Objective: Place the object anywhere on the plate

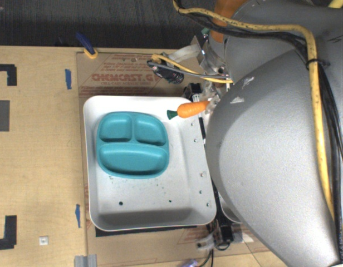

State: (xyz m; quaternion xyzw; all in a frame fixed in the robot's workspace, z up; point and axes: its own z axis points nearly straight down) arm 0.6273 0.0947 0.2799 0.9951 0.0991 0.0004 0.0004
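A large grey robot arm [272, 149] fills the right side of the overhead view, its orange band at the top edge, leaning in over the right edge of a shallow white bin [143, 204]. A small toy carrot [191, 110], orange with a dark green tip pointing left, appears at the bin's upper right corner, right at the gripper [207, 105], which is mostly hidden under the arm's bulk and its cables. Whether the carrot is actually pinched or merely lies beside the tool cannot be told from here. A teal plate [132, 144] with three compartments lies flat in the left half of the same bin, well apart from the carrot. To do this step well, the carrot should be carried leftward, kept level and high enough to pass over the plate's raised rim, and released low over any compartment so it does not roll off.
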